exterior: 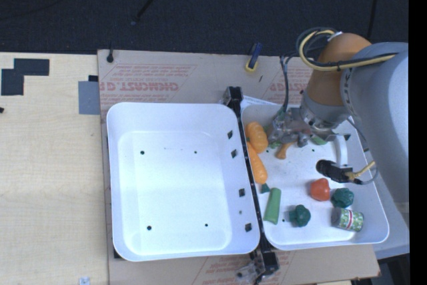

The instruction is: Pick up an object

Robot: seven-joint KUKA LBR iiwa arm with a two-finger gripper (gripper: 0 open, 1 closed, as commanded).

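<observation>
Clearly, from the camera above the bench, we see our gripper (293,133) low in the upper part of the right bin (373,227), with the orange band (333,77) of the arm rising behind it toward the right. We cannot tell whether it is apart or together; the dark metal there blurs into a small brown piece (283,150) lying just under it, and we cannot say that anything is held.

Which thing is meant we cannot be sure. The nearest candidates are that brown piece, directly below the gripper and slanting from upper right to lower left, and the orange pieces to its left. The upper orange piece (256,135) sits just beside the gripper, against the divider between the bins. The lower orange piece (257,169) lies below it, its long axis running nearly along the divider, top to bottom in the view.

Farther off, toward the near edge, we see a green stick (272,205) lying almost upright in the view, a dark green lump (299,215), a red ball (320,189), another dark green lump (343,197) and a small printed can (347,219) on its side.

The left bin (117,143) sits well apart from the gripper.
</observation>
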